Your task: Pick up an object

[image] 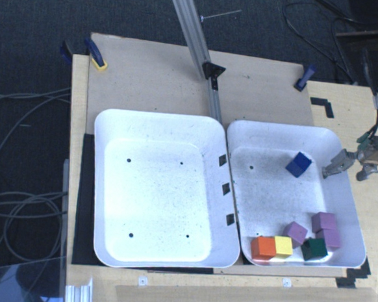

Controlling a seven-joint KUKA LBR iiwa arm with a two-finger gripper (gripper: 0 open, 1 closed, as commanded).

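Your gripper (pixel 352 168) sits at the right edge of the right bin (pixel 242 135), poking in from the side with two grey fingers. One finger (pixel 335 164) rests over the bin's rim; the other (pixel 368 171) is further right, and a visible gap between them suggests they are spread apart with nothing between. So the pick has not yet happened: no object is lifted, and every step from reaching to closing and raising is left to do.

Nearest the gripper, just to its left inside the right bin, lies a blue cube (pixel 299 164), apart from the fingers. Along the bin's near edge you have a cluster: an orange block (pixel 264 247) touching a yellow block (pixel 283 246), a green block (pixel 313 248), and three purple blocks (pixel 326 228) close around them.

The left bin (pixel 158 128) stands beside it, showing bare white floor.
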